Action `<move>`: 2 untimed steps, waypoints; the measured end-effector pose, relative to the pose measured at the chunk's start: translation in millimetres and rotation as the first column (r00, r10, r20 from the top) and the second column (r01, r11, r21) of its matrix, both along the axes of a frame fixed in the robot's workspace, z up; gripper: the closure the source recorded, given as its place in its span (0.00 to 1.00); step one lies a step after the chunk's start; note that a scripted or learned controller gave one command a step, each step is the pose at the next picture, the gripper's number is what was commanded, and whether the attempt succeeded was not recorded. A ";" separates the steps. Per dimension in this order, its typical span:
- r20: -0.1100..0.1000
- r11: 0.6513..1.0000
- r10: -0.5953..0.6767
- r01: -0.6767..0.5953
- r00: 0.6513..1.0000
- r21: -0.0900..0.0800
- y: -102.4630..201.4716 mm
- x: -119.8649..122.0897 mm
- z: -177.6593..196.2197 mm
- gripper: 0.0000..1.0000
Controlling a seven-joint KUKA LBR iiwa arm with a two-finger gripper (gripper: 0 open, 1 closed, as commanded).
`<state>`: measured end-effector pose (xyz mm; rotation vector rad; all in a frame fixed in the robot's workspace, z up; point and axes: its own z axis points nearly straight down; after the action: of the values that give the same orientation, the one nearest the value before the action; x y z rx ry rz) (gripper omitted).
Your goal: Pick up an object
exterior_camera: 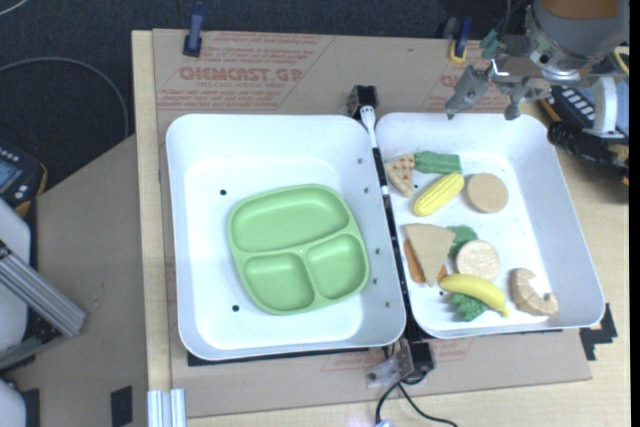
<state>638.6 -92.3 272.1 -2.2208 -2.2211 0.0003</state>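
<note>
My gripper (490, 97) hangs over the far rim of the right bin (565, 215), its two fingers spread wide with nothing between them. Below it in that bin lie toy foods: a green pickle (437, 161), a yellow corn cob (438, 194), a waffle-patterned wedge (400, 174) and a round tan cookie (487, 193). Nearer the front sit a bread slice (427, 250), a pale round cracker (478, 260) on a green leafy piece (461, 237), a banana (475, 290) and a brown bitten piece (530, 291).
The left bin (195, 245) holds a light green divided plate (297, 246) with three compartments. A black clip (362, 99) joins the bins at the back and another (412, 358) at the front. Blue clamps (194, 30) hold the cardboard sheet.
</note>
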 end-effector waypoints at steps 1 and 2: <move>-0.021 1.000 -0.005 0.005 1.000 0.004 -15.1 -82.1 -156.1 0.00; -0.005 1.000 0.000 0.000 1.000 0.002 -0.9 -79.0 -189.7 0.00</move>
<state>559.7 -93.2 82.4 -2.2174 -2.2178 0.0035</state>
